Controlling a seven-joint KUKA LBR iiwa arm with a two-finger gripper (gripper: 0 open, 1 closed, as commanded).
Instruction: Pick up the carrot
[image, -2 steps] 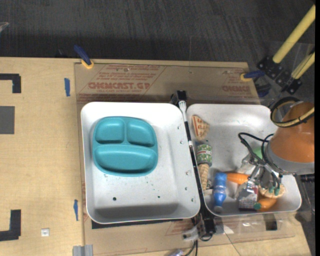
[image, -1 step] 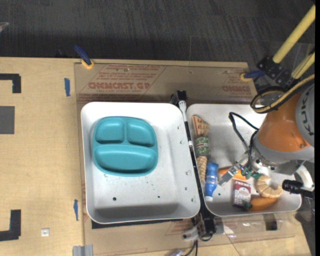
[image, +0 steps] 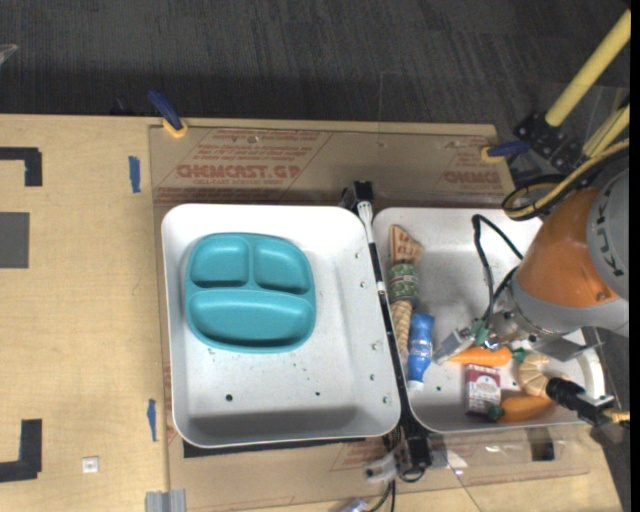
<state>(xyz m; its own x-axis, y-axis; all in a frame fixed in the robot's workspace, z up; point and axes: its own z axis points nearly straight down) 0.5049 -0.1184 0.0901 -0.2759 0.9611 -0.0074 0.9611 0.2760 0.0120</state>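
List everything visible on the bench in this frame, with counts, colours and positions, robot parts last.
divided plate: 1, teal, three compartments, in the left bin
left bin: 1, white, centre of the bench
right bin: 1, white, beside the left bin, holds the small items
carrot: 1, orange, in the right bin right under the end effector
second orange item: 1, orange, near the front edge of the right bin, kind unclear
red and white box: 1, in the right bin in front of the carrot
blue tube: 1, blue, along the right bin's left wall
ice cream cone: 1, tan, behind the blue tube
arm: 1, grey with orange band, over the right bin
end effector: 1, low over the carrot
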